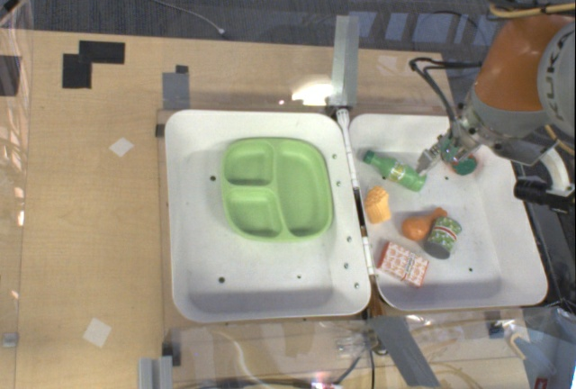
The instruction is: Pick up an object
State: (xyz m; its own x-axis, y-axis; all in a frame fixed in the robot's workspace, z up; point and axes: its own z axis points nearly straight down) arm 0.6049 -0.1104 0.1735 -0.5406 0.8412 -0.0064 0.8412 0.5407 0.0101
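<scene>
My gripper hangs low over the back of the right bin, just right of a green bottle that lies on its side. The gripper's tip is next to the bottle's thick end. A small teal thing sits right under the wrist; I cannot tell whether it is an object or part of the tool. In front lie a yellow-orange item, an orange piece, a green-labelled can and a red and white box.
The left bin holds a green divided plate. A metal divider post stands between the bins at the back. The arm's orange band looms over the right bin's back right corner.
</scene>
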